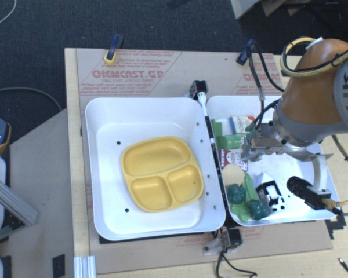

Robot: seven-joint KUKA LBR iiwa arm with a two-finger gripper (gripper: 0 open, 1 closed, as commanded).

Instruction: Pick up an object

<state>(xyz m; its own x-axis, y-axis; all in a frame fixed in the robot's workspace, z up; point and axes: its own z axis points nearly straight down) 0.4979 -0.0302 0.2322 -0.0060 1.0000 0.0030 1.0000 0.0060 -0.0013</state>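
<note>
While the grey arm with orange band (316,80) reaches into the right white bin (290,213) | gripper (250,149): finger state cannot be told | objects: green plastic pieces (246,198) near front-left corner | left white bin (104,155): yellow three-compartment plastic tray (161,172)

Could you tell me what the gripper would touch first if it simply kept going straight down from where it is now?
Probably the small white-and-red packet lying just under the gripper in the right bin, though depth is hard to judge from this slanted view.
</note>
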